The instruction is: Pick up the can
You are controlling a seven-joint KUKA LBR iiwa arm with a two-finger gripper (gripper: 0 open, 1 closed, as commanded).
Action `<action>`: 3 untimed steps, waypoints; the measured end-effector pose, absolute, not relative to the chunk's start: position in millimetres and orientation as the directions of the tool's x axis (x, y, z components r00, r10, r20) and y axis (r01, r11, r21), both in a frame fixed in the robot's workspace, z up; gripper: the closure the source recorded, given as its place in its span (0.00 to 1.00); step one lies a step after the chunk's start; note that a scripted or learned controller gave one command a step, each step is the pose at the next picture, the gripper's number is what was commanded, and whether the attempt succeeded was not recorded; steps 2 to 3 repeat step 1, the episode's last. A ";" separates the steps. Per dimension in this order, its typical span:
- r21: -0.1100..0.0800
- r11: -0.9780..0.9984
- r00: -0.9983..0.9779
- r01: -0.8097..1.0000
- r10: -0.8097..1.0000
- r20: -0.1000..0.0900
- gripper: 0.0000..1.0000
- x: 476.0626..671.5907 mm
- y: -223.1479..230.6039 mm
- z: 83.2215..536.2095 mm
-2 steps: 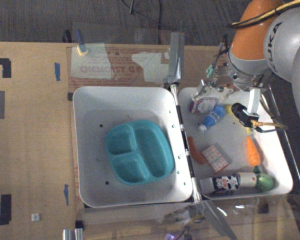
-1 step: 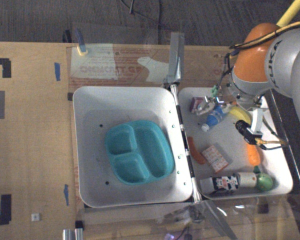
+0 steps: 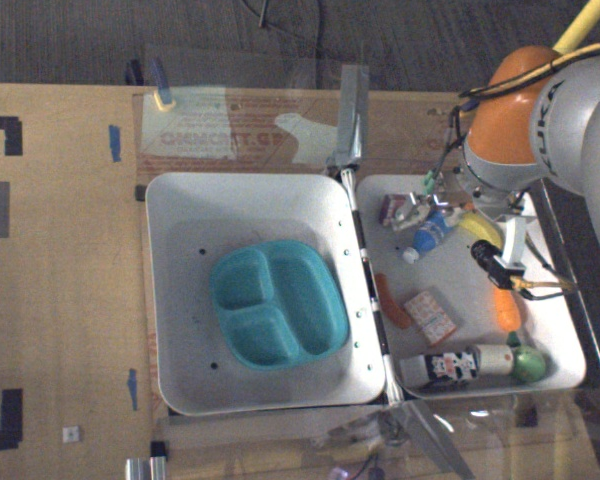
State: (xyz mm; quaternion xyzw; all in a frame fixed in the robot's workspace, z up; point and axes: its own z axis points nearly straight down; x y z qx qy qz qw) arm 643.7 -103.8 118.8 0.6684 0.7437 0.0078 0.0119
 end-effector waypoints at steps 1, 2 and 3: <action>0.006 -0.069 0.069 0.998 0.998 -0.003 0.00 672.0 -97.7 107.2; 0.006 -0.069 0.069 0.998 0.998 -0.003 0.00 672.0 -97.7 107.2; 0.006 -0.069 0.069 0.998 0.998 -0.003 0.00 672.0 -97.7 107.2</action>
